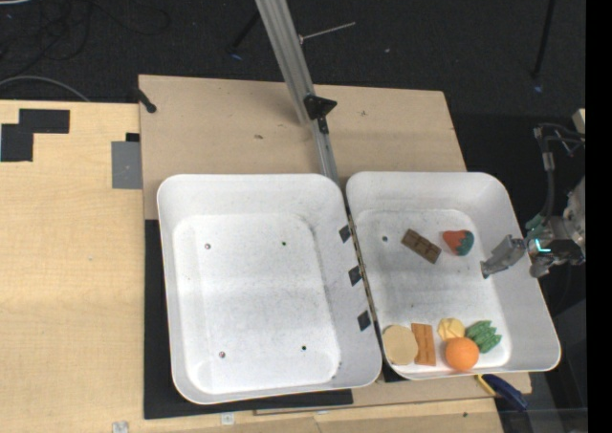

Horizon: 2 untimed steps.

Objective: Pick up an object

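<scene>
While it hovers at the right bin's (521,221) edge, the gripper's (516,255) state is unclear.

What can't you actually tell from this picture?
- Gripper, over the right bin's far-right rim: too small and blurred to read.
- The arm behind it: cut off by the camera view's right edge.
- Red-and-teal item and brown block: too small to identify.

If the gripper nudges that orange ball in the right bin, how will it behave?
The orange ball looks round and smooth, so it would probably roll. It lies in the right bin near the front wall, beside a green piece, which may check it.
</scene>
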Available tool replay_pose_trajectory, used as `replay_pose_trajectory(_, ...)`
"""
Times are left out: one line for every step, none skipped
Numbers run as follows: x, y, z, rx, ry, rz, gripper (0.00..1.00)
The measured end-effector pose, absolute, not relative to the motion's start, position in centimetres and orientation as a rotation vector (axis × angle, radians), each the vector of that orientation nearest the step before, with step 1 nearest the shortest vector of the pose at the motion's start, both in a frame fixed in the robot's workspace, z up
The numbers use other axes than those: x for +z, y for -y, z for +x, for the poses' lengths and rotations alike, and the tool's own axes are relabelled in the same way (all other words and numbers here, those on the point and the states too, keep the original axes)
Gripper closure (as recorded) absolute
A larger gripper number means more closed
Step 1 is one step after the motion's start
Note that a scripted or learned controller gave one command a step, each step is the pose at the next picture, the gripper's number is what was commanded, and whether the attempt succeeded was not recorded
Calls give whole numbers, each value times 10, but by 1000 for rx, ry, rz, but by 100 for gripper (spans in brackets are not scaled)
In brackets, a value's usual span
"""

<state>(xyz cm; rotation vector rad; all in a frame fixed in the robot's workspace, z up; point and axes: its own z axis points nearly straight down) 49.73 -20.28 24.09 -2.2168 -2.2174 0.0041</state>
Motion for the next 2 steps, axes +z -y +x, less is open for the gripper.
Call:
replay_pose_trajectory(242, 203, 498, 1, 2218, -2221, 0)
replay_pose_trajectory(185, 193, 502, 5, 2216, -2216, 0)
